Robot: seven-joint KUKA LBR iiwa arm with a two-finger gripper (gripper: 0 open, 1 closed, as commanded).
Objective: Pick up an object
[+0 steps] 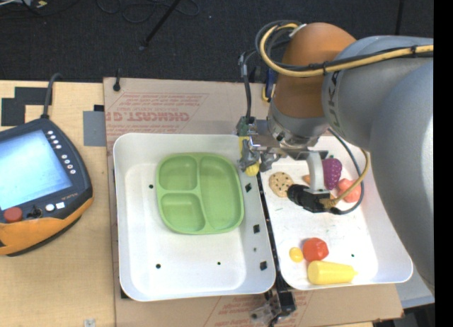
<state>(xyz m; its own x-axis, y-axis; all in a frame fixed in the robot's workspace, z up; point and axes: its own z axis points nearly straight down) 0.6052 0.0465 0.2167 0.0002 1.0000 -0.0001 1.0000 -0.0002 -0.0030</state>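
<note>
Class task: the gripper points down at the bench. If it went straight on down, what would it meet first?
Probably the small yellow piece at the gripper, by the wall between the bins; depth is unclear from above.

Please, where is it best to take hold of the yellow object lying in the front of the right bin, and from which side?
Probably across the thick middle of the yellow object, coming straight down from above. It lies flat, elongated left to right, with free floor on both long sides; the red piece sits close to its back-left.

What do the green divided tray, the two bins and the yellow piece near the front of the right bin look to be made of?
Green divided tray: probably moulded plastic, matte, uniform colour with rounded compartment edges. Left bin and right bin: likely thin formed plastic, smooth white with soft sheen and rolled rims. Yellow piece: seemingly plastic toy food, glossy and evenly coloured; could be rubber.
</note>
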